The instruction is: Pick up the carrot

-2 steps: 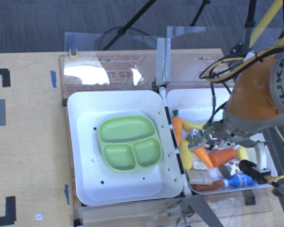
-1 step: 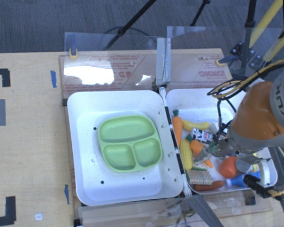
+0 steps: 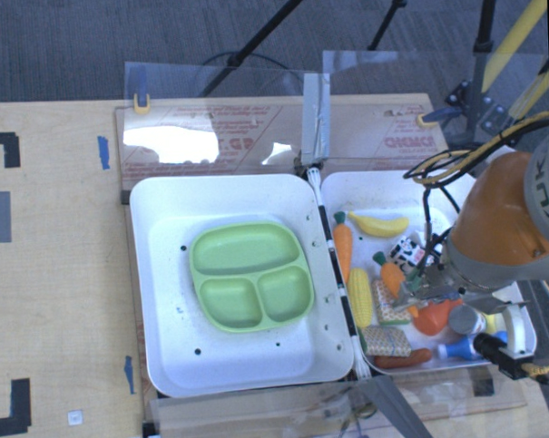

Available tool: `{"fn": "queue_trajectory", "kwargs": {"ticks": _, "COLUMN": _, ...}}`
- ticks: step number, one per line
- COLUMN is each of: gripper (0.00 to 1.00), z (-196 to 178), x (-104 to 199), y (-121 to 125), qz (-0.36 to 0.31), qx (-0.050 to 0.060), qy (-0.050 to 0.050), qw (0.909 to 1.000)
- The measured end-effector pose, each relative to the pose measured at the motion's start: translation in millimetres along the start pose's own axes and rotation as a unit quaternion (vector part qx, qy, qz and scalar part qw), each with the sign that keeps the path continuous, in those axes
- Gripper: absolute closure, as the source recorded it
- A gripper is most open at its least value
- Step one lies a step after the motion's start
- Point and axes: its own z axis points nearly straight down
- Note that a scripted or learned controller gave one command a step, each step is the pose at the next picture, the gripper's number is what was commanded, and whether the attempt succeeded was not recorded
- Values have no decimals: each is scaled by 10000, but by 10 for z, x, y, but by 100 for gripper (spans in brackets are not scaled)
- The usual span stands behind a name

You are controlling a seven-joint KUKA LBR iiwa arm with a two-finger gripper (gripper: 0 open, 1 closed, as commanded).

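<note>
The carrot (image 3: 343, 245) lies at ten o'clock from the claw (image 3: 421, 287), pointing twelve to six. I cannot tell if the claw is open.

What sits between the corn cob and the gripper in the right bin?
In the camera view, a small orange piece and a waffle-like square lie between the corn cob and the gripper.
</note>
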Motion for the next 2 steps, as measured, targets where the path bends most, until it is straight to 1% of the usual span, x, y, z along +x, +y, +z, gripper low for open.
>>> {"fn": "queue_trajectory", "kwargs": {"ticks": 1, "gripper": 100, "z": -677, "x": 112, "y": 731, "qz": 666, "qx": 35, "qy": -6, "qw": 9978}}
{"fn": "queue_trajectory", "kwargs": {"ticks": 2, "gripper": 100, "z": -772, "x": 115, "y": 738, "qz": 655, "qx": 28, "qy": -14, "qw": 9978}}
